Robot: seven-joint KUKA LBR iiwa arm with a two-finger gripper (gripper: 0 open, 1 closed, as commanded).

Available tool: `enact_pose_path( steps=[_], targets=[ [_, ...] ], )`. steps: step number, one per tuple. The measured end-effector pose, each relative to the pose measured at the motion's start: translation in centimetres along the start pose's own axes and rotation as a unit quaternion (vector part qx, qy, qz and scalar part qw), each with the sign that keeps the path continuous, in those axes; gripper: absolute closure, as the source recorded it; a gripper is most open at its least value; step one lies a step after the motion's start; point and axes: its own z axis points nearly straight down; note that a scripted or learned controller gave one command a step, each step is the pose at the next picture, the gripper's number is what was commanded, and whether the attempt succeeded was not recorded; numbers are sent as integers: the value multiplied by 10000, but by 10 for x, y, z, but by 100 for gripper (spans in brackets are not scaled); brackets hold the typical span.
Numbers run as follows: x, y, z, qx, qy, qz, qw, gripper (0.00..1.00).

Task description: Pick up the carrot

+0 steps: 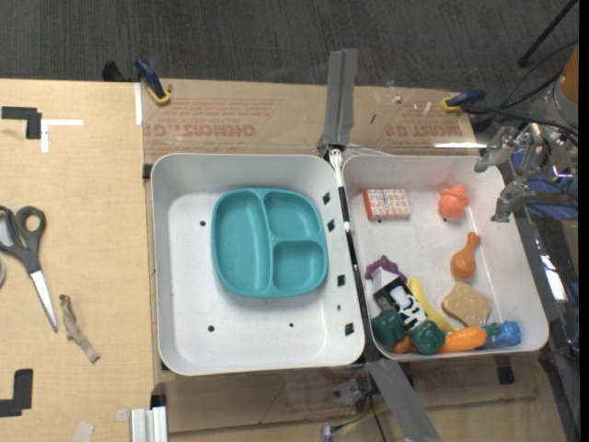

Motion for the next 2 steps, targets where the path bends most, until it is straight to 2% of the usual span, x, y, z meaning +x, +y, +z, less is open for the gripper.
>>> enact_pose_path(
  steps=[1, 2],
  targets=[
    [80, -10, 99, -4, 12, -43, 10000, 0],
    [120, 39, 144, -3, 14, 990, 9951, 0]
  ],
)
